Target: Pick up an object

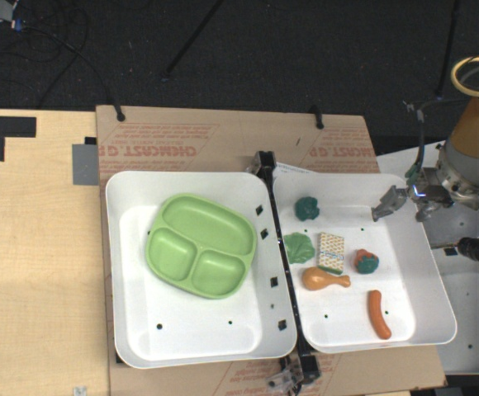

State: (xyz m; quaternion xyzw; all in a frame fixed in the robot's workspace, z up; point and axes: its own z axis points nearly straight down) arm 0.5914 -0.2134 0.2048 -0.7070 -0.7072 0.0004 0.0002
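You'll see the left bin (140, 324) with a green divided plate (201, 246) lying in it, tilted across the middle, three compartments up. Touching the left bin's right wall runs a black clamp strip (277, 246), and the right bin (425, 324) sits just beyond that. Under the left bin, look for a cardboard sheet (223, 143) that sticks out behind it, pinned by two black clips (118, 112). Left of the left bin lies the pale wooden bench top (33, 262), carrying black patches (8, 134) and a grey one (83, 163). Far behind the left bin, cables (74, 48) trail over dark floor
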